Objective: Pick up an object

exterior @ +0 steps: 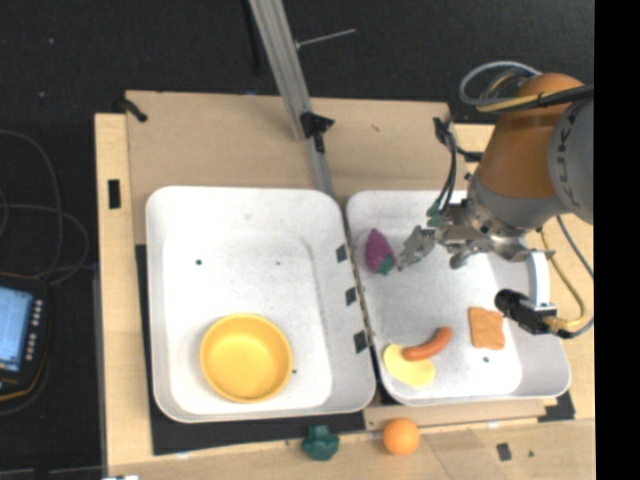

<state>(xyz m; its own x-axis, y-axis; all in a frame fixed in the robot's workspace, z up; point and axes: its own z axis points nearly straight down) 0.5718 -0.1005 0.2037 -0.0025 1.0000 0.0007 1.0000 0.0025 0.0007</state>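
The right bin [545,383] holds a purple object [377,250] near its left wall. Toward the front lie a red-orange sausage [428,344], a pale yellow piece [410,369] and an orange square slice [486,328]. My gripper [437,254] hangs over the middle of this bin, just right of the purple object. It is open, with one finger [413,250] close to the purple object and nothing between the two fingers. The grey and orange arm [525,163] covers the bin's back right part.
A yellow bowl [246,356] sits at the front of the left bin [170,228]. On the bench in front of the bins lie a green object [321,443] and an orange ball [400,436]. A slanted metal post [290,68] rises behind the bins.
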